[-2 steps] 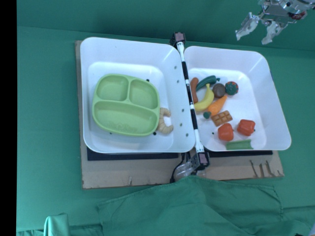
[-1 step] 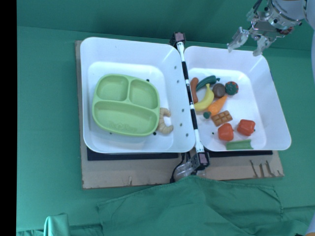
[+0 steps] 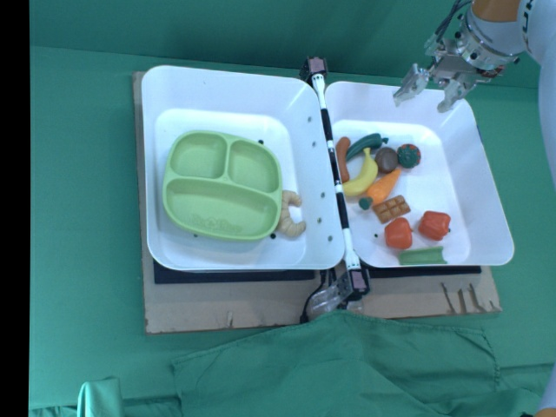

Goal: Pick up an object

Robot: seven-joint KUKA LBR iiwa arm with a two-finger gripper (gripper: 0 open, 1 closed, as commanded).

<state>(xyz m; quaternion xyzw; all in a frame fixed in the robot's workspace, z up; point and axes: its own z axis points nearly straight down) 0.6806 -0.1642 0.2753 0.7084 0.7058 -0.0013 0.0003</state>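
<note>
My gripper (image 3: 427, 94) hangs open above the far edge of the right bin (image 3: 486, 198), its two fingers spread with nothing between them. Below it in that bin lie several toy foods: a yellow banana (image 3: 362, 178), a green cucumber (image 3: 366, 143), a sausage (image 3: 343, 153), a brown ball (image 3: 386, 158), a red-green strawberry (image 3: 408, 155), an orange carrot (image 3: 382, 186), a brown waffle (image 3: 391, 208), two red peppers (image 3: 398, 233) (image 3: 434, 225) and a green pod (image 3: 421, 255).
The left bin (image 3: 165, 102) holds a green divided plate (image 3: 224, 184) and a croissant (image 3: 290, 215) at the plate's right edge. A black-and-white divider rail (image 3: 334, 168) runs between the bins. Green cloth (image 3: 347, 363) lies bunched at the front.
</note>
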